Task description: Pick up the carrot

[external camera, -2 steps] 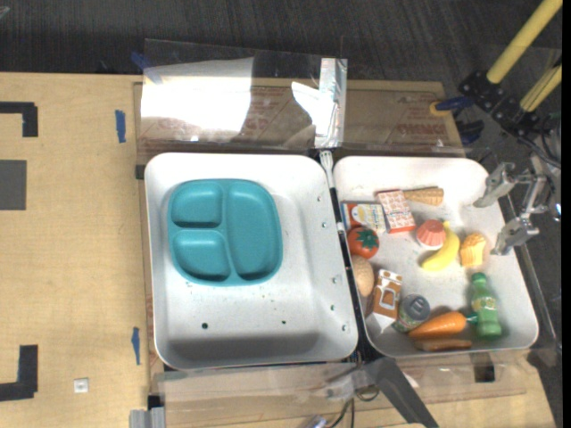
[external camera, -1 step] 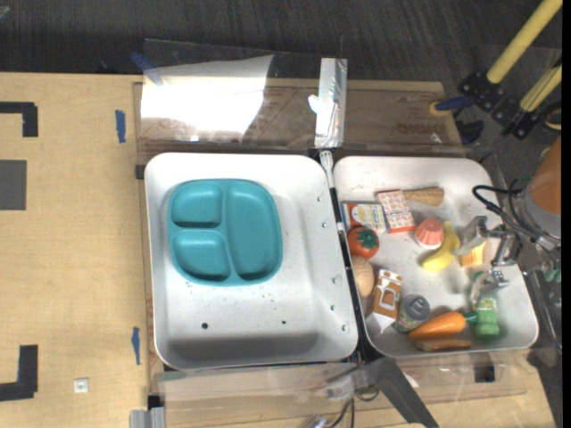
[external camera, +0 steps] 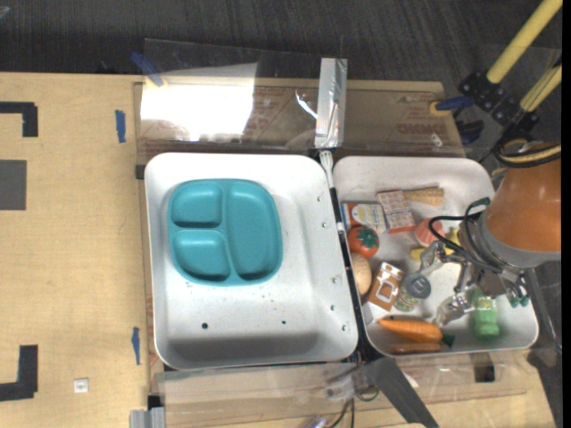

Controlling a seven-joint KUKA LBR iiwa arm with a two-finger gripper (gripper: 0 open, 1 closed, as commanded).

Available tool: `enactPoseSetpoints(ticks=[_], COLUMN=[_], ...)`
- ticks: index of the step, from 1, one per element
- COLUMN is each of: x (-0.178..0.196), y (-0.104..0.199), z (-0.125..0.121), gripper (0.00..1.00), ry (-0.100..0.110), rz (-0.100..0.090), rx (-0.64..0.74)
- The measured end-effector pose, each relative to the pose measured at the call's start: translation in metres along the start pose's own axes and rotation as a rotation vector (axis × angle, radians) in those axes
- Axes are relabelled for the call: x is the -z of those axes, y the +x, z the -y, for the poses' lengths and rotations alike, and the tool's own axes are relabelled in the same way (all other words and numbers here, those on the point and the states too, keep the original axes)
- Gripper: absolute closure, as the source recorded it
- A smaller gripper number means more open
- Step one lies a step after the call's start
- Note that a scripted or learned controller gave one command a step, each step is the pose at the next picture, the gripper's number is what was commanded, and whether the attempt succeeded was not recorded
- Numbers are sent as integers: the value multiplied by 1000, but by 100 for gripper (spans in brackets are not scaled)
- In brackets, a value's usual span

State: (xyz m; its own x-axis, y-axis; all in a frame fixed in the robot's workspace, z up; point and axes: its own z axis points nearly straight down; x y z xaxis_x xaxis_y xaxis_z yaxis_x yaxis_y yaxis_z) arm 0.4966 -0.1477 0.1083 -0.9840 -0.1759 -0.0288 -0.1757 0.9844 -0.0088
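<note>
**Approach to the carrot: alignment before descent**

Worktop (external camera: 62, 239) bearing two white bins side by side; left bin (external camera: 303, 239) with a teal sectioned plate (external camera: 223, 230), right bin (external camera: 393, 172) crowded with small items. Arm's orange band (external camera: 533, 210) above the right bin's far side. End effector (external camera: 457, 306) low among the clutter, grasping nothing visible; degree of opening cannot be told. Carrot (external camera: 410, 330) lying flat near the front wall, just beside the end effector, a green block (external camera: 485, 319) close on the other side. Best done by centring over the carrot's middle, closing across its width, clear of wall and neighbours.
</note>
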Motion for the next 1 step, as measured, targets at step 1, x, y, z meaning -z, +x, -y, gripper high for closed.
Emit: enactPoseSetpoints(ticks=[1], x=[-6], y=[-3], z=[-38], gripper=[0], ry=[7], rz=[3], rx=[-192])
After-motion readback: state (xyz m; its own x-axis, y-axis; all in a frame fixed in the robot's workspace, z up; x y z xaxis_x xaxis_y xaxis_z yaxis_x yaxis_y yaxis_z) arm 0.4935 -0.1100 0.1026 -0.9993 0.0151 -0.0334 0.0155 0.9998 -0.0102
